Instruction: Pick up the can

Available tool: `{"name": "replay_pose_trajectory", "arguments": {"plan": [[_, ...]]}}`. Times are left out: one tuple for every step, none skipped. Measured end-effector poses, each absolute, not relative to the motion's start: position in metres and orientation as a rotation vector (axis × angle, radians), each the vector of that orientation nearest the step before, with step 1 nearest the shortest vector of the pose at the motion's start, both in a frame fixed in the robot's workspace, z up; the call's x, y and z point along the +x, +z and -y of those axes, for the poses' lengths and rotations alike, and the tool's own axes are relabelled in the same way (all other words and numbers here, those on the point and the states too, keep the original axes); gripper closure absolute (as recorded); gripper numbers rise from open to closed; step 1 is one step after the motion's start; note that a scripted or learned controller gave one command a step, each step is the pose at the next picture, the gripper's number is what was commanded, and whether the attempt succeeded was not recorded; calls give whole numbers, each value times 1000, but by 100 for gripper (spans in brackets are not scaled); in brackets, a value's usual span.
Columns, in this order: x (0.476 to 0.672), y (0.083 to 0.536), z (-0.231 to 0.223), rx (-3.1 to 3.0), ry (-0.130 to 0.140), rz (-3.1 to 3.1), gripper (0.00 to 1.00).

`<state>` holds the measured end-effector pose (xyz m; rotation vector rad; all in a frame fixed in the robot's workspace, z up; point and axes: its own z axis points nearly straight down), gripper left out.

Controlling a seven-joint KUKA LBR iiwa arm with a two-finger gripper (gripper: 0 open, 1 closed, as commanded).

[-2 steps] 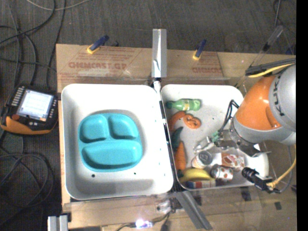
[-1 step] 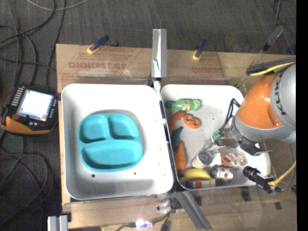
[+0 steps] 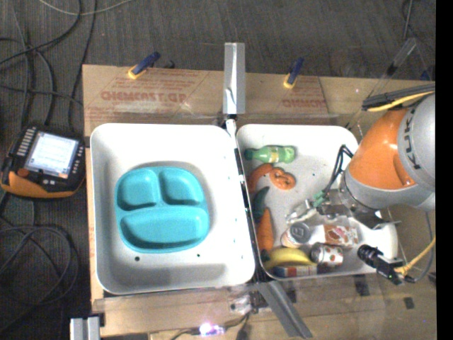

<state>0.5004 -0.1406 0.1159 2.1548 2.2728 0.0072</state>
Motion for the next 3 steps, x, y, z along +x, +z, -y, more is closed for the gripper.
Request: {"name": "replay_pose_trajectory", "arguments": {"plan": [[497,90,110,2079,7,-2329,0],[488,90,181,2375,12,-2040,0],[536,89,123,2557,8,-1804,0]]}}
